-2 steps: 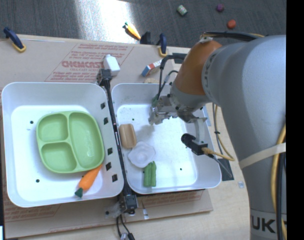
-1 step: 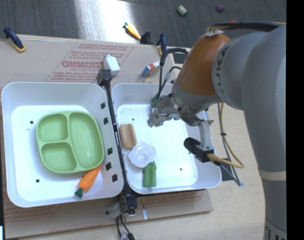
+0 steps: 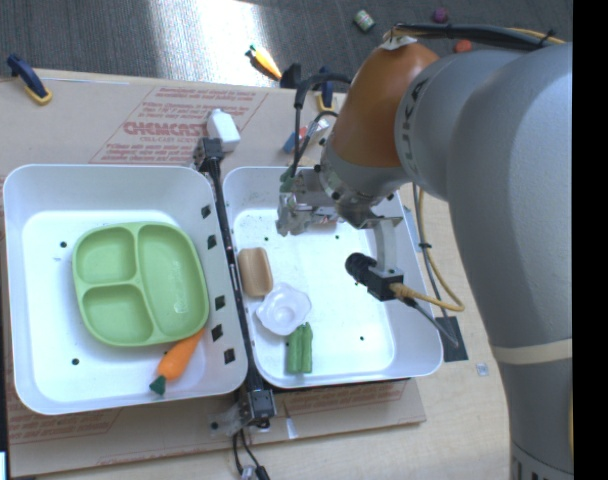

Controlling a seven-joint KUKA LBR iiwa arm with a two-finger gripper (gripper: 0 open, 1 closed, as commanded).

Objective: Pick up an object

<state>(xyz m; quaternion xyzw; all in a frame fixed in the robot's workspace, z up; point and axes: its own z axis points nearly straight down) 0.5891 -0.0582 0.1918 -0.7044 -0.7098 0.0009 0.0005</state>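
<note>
The nearest candidates, a tan bread-like piece (image 3: 255, 271), a clear crumpled cup (image 3: 283, 309) and a green vegetable (image 3: 300, 348), lie along the right bin's (image 3: 404, 358) left wall toward its near edge. The pincer (image 3: 302, 211) hovers near the bin's far edge; whether it is apart or together I cannot tell. Best to centre over the tan piece, clear of the wall, before descending.

A flattened cardboard sheet (image 3: 164, 118) with red print lies under both bins; a blue clamp (image 3: 29, 78) grips its far left corner; a yellow-handled clamp (image 3: 264, 63) sits at its far edge; grey carpet (image 3: 104, 18) lies beyond.
</note>
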